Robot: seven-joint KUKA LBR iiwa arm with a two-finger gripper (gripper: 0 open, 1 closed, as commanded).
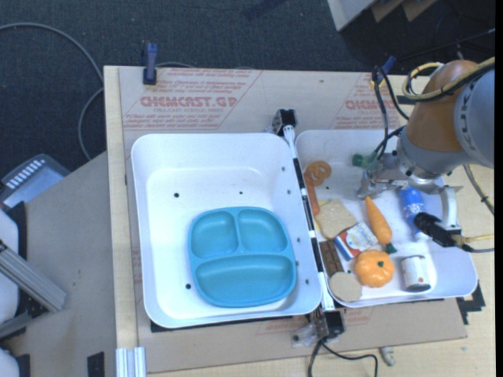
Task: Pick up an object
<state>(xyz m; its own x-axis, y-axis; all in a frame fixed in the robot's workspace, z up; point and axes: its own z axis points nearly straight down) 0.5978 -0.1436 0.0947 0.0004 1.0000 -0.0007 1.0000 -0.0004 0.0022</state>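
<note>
Nearest, carrot [378,221] lies lengthwise, tip pointing away, beside pumpkin [373,269].

We see bright, even overhead light; the white bins [212,155] nearly wash out, shadows are faint, and detail is slightly soft.

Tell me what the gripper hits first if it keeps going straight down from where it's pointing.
Likely the right bin's white floor, just right of the toy carrot and near the blue bottle. The gripper looks aimed between them; depth is unclear.
</note>
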